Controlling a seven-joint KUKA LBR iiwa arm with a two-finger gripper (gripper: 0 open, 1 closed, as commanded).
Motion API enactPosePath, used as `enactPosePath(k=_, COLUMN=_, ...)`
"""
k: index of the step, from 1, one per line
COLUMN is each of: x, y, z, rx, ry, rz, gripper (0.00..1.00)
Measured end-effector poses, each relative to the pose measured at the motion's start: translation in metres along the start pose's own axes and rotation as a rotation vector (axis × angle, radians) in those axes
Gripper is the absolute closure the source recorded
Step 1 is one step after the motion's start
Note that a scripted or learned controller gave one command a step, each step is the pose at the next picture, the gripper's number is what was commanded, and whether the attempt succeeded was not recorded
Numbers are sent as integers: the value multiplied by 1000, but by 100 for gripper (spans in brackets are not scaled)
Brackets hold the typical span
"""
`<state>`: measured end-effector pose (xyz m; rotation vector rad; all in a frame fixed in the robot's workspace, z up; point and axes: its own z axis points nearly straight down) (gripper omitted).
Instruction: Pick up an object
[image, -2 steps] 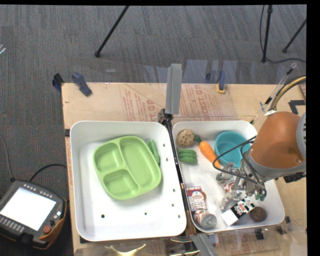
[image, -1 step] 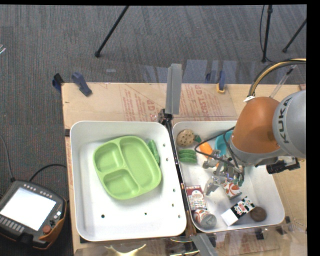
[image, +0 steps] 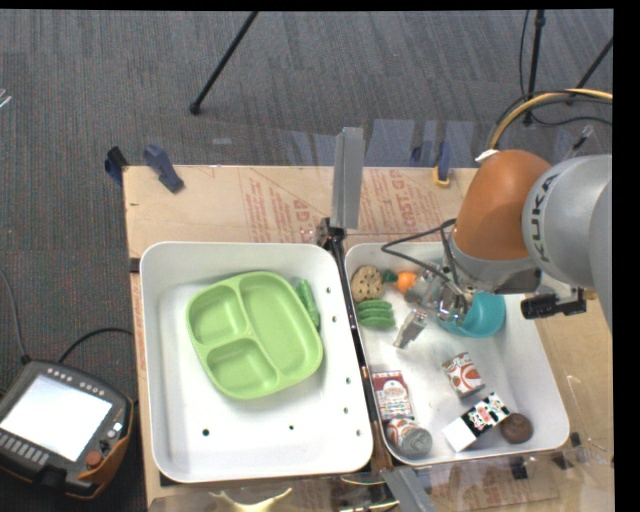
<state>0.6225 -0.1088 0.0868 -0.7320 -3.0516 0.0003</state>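
Note:
My gripper (image: 418, 318) hangs low over the upper middle of the right bin (image: 548, 385), below the arm's orange band. A teal cup (image: 486, 315) lies just to its right, touching or nearly touching the wrist. A green pea pod (image: 376, 314) lies just to its left, with a chocolate-chip cookie (image: 366, 283) and a small orange piece (image: 405, 282) above it. Nothing is seen held in the gripper.
Toward the right bin's front lie a red-and-white can (image: 462, 375), a small carton (image: 391, 394), a tipped can (image: 410, 438), a black-and-white box (image: 480, 417) and a brown ball (image: 516, 428). The left bin (image: 160, 420) holds a green divided plate (image: 256, 333).

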Motion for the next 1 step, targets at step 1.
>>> enactPosePath(k=1, x=67, y=-34, z=0, rx=-1, ry=-1, rz=34, gripper=0)
